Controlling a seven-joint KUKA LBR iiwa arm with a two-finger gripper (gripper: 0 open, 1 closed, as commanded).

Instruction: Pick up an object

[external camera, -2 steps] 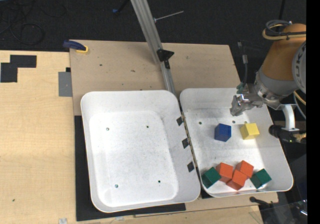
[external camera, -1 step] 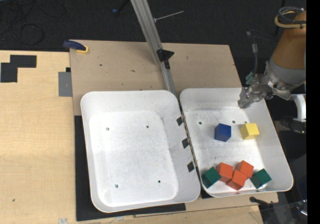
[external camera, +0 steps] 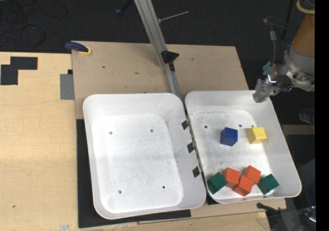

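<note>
White bins sit side by side; the right bin [external camera: 288,137] holds a blue cube [external camera: 229,136] and a yellow cube [external camera: 256,134] near its middle, and 3 orange cubes [external camera: 242,178] with 2 green cubes [external camera: 217,181] at about 6 o'clock. At 1 o'clock of this bin the gripper [external camera: 262,91] hangs over the rim, nothing is between its fingers, and I cannot tell if they are spread or pressed together.

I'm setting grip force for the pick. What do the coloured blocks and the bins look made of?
The blue block, yellow block and the orange blocks look like painted wood or hard plastic: crisp edges, flat matte colour, no glare; which one is unclear. The right bin and left bin look like thin moulded white plastic, with rounded rims and a faint sheen.
</note>
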